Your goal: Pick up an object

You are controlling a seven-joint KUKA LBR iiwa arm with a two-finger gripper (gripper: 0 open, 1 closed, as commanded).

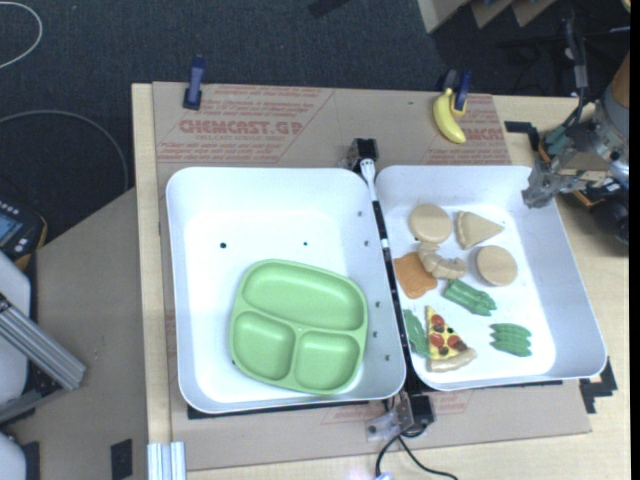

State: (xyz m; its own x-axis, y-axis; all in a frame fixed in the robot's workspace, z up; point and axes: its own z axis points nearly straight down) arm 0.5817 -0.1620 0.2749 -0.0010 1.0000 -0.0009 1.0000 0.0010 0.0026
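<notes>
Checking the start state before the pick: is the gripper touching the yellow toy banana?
Apart. The camera view shows the gripper at the right bin's far corner, with bare board between it and the yellow toy banana.

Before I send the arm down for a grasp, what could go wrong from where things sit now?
The toy foods in the right bin lie crowded: the pizza slice lies close beside a green piece, so a grasp may catch two or slip. The gripper sits at the bin's far right rim and might clip that wall going down. The banana lies outside both bins, on the board.
</notes>
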